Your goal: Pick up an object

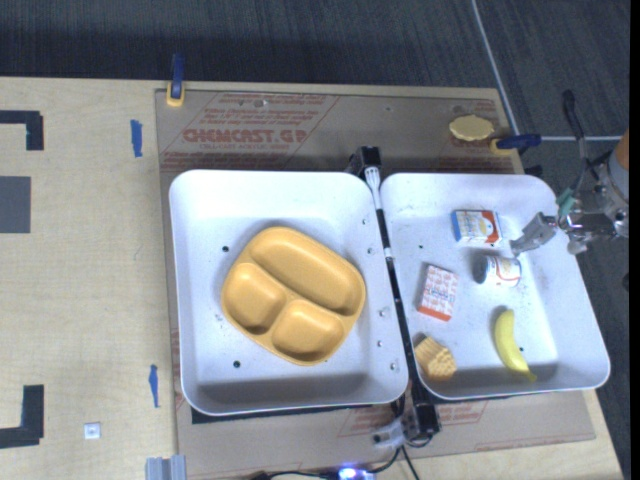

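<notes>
Brown board (250, 133) under bins: red lettering, not clearly legible.

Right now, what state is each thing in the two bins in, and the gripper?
yellow divided plate: lying flat in the left bin, right side up.
banana: lying flat in the right bin, untouched.
blue and white carton: lying flat.
red and white packet: lying flat.
waffle piece: resting in the near left corner.
gripper: over the right bin, holding nothing visible.

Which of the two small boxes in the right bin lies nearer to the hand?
The blue and white box, near the bin's far wall, is closer to the hand. The red and white box lies further toward the bin's middle.
</notes>
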